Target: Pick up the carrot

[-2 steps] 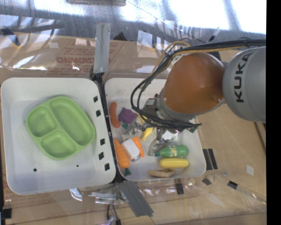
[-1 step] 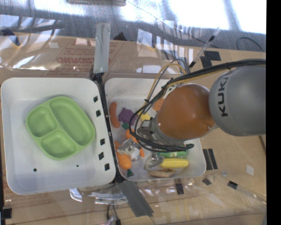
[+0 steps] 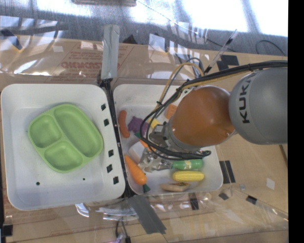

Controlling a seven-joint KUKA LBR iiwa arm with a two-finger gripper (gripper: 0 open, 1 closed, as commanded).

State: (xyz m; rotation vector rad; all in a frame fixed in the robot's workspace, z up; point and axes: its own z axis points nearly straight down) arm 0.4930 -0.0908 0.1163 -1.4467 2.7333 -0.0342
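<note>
The carrot (image 3: 136, 171), orange with a small green tip, lies aslant near the front left corner of the right bin (image 3: 215, 178). My gripper (image 3: 153, 161) hangs low in that bin under the orange wrist band, just right of the carrot's upper end. I see nothing held in it. The wrist hides much of the bin's middle.
Around the gripper lie a red sausage (image 3: 123, 123), a purple piece (image 3: 137, 124), a white block (image 3: 136, 150), a green cucumber (image 3: 188, 164), a corn cob (image 3: 188, 176) and a tan piece (image 3: 174, 187). The left bin (image 3: 15, 186) holds a green divided plate (image 3: 66, 136).
</note>
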